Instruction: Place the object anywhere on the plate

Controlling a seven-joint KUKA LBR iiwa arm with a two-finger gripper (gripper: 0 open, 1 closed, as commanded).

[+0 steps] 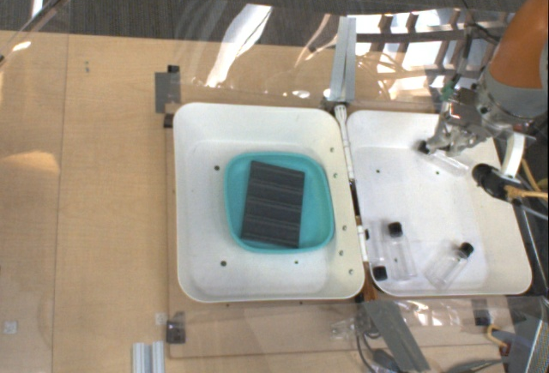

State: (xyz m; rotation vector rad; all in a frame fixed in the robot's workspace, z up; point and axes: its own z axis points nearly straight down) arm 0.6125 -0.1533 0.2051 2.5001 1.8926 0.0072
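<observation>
Two clear vials (pixel 397 249) by the right bin's (pixel 515 284) near edge, dark ridged block (pixel 274 204) flat on teal plate (pixel 323 217) mid left bin (pixel 197 277), claw (pixel 453 140) over right bin's far edge, spread or pressed together impossible to tell.

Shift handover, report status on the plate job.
Gripper over right bin, top corner. Dark ribbed block lying on teal plate, left bin. Two clear vials in right bin.
</observation>
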